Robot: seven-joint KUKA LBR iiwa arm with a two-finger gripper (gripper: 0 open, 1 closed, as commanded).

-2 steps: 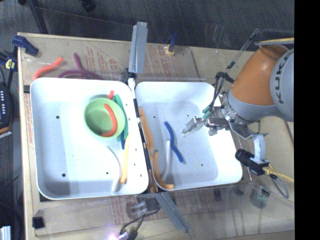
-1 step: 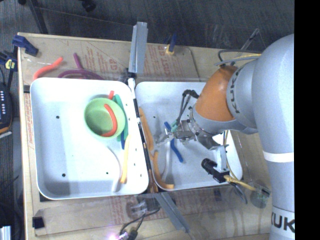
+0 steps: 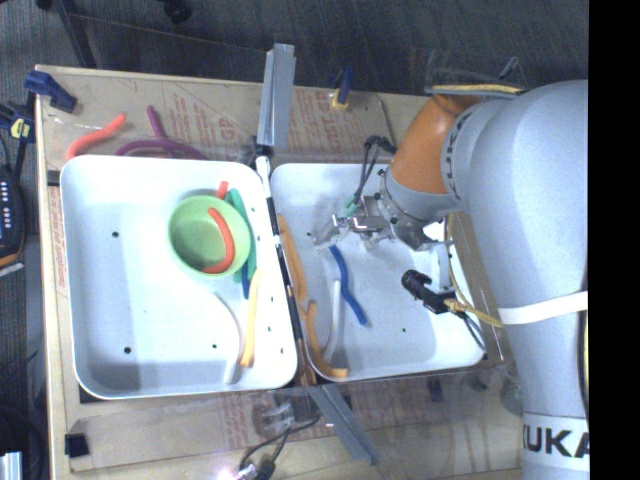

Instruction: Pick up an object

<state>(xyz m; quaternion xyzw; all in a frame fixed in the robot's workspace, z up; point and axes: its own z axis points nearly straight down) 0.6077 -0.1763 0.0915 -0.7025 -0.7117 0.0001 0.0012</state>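
**Gripper low over the right bin, nothing seen in its jaws**

The arm (image 3: 520,228) reaches in from the right, and its orange band (image 3: 425,148) sits above the wrist. The gripper (image 3: 335,230) hangs over the upper middle of the right bin (image 3: 400,363), its metal fingers (image 3: 325,233) pointing toward the wall between the two bins. The jaws look set narrow, with a small gap, and no object shows between them; whether the tips touch the bin floor cannot be told.

Just below the jaws, toward the near edge, lies a blue strip (image 3: 347,286), slanting away from the fingertips. A small white piece (image 3: 336,296) lies against its left side. Left of the jaws, along the bin's left wall, runs a tan strip (image 3: 286,258), and a curved tan piece (image 3: 318,348) rests farther below, in the near left corner. A speck of green (image 3: 351,206) shows just behind the fingers. Right of the jaws, under the wrist, a black fitting (image 3: 422,290) with a cable stands out from the arm.

Well to the left of the jaws, across the dividing wall, the left bin (image 3: 110,348) holds a green bowl (image 3: 203,234) with an orange ring (image 3: 232,240) in it. A darker green piece (image 3: 243,233) lies at the bowl's right side, and a yellow stick (image 3: 250,318) lies below it, next to a white curved piece (image 3: 233,333).
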